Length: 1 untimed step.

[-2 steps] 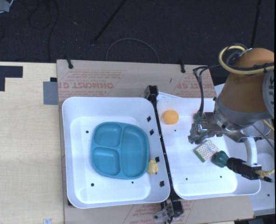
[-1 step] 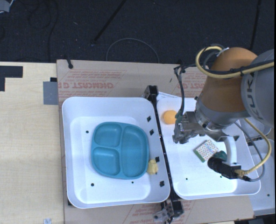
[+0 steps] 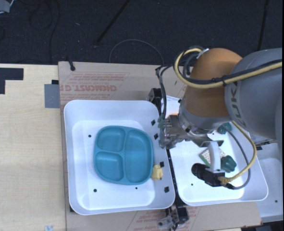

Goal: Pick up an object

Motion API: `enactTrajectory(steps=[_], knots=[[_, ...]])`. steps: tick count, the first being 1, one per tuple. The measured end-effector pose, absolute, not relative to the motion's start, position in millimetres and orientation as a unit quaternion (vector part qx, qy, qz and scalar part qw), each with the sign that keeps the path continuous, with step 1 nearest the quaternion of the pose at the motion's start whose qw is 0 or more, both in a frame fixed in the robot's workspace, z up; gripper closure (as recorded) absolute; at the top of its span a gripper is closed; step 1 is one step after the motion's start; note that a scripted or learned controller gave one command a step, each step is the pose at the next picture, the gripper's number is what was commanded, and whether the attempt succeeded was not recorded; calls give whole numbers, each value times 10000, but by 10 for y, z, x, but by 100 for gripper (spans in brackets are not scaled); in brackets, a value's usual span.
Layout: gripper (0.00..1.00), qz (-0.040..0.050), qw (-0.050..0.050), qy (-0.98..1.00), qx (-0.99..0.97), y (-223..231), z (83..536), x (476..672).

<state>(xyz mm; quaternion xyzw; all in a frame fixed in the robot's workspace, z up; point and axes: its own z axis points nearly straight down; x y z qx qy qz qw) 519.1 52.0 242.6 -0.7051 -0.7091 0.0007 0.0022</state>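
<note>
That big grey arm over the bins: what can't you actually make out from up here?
- Jaws: under the arm's orange band in the camera view; open or shut, untold.
- Right bin: its far half lies beneath the arm.
- Things in the right bin: partly covered, too jumbled to name.
- Small yellow piece beside the blue plate: too small to identify.

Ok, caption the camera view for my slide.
KUKA arm reaches over the right bin; a blue divided plate lies in the left bin.
</note>
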Motion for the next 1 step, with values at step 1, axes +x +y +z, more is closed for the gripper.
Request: enactTrajectory(steps=[1], knots=[[100, 8, 19, -7091, -7051, 1090, 2431, 5263]])
